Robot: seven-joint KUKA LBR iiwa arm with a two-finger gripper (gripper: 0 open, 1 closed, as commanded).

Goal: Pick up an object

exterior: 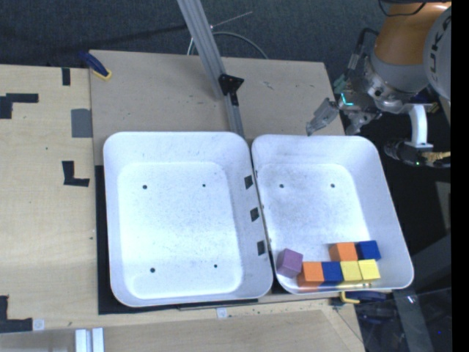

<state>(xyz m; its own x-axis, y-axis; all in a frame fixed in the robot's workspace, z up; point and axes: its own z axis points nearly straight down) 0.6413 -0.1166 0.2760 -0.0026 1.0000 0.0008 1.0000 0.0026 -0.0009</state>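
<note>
- Your hand (pixel 327 116) hangs over the right bin's (pixel 381 174) far rim; whether it's spread, you cannot tell.
- Well below it, in that bin's near corner: purple block (pixel 291 260), orange, blue and yellow blocks (pixel 344 264) clustered.
- Left bin (pixel 117 196) beside.

Gripper (pixel 333 117) above right bin (pixel 381 178) far rim; coloured blocks (pixel 344 264) at near edge.

My bench (pixel 168 94) is pale wood. Two shallow white bins lie on it side by side, the left bin (pixel 176 141) and right bin (pixel 381 189) touching over a black mat (pixel 98 218).
</note>
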